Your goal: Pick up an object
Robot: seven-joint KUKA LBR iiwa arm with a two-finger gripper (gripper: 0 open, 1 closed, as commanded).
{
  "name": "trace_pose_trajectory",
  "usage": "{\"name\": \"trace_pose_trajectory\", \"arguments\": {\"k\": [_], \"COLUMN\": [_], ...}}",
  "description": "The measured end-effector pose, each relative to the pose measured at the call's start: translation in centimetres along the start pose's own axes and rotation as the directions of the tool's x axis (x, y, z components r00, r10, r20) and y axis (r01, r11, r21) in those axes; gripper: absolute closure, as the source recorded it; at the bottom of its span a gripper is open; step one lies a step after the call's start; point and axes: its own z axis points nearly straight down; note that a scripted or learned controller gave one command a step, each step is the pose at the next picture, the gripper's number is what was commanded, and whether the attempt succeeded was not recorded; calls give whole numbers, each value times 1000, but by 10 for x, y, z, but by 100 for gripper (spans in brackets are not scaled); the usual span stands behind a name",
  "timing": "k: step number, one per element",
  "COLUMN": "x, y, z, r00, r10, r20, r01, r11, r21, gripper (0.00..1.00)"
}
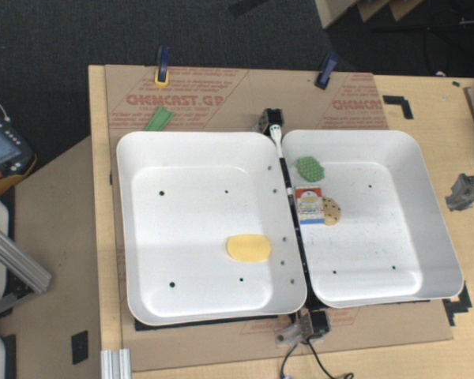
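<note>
A flat yellow oval piece (248,248) lies in the left bin (142,212), toward its front right. In the right bin (395,235), close to its left wall, sit a green bumpy piece (309,168), a small red-and-white packet (309,206) and a tan speckled round piece (330,209) touching the packet. A grey part that looks like my gripper (462,190) shows at the far right, outside the right bin's right rim and apart from every object. Nothing is seen held in it.
The bins stand side by side on a cardboard sheet (221,93) held by two clamps (163,65) at the back. A green scrap (158,119) lies on the cardboard behind the left bin. A black dividing strip (288,204) runs between the bins.
</note>
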Motion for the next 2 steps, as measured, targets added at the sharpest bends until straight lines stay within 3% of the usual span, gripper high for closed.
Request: {"name": "trace_pose_trajectory", "arguments": {"k": [1, 2], "x": [-1, -21], "y": [1, 41], "z": [39, -17], "r00": [1000, 1000], "r10": [-1, -4], "r20": [-1, 7], "r01": [1, 4], "r11": [1000, 1000], "r21": [-1, -15], "gripper": [100, 100]}}
